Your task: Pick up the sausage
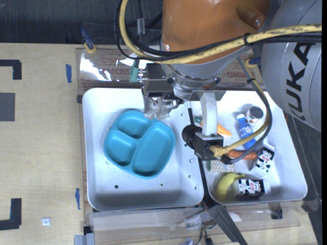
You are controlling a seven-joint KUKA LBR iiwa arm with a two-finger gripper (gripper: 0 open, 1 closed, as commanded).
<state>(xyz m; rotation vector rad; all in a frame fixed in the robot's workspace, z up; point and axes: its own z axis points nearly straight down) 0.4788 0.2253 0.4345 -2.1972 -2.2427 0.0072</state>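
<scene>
My gripper (159,107) hangs over the left bin (97,188), at the far rim of a blue three-part plate (139,143). I see nothing in it. An orange-brown elongated piece (247,155), possibly the sausage, lies in the right bin (291,185), partly under a yellow cable. The arm's wrist and orange band hide the far part of both bins.
The right bin also holds a blue bottle (246,127), a small orange piece (223,130), a yellow-green ball (227,184) and two black-and-white patterned items (251,187) (264,160). A black fitting (196,138) with cables hangs over the divider between the bins.
</scene>
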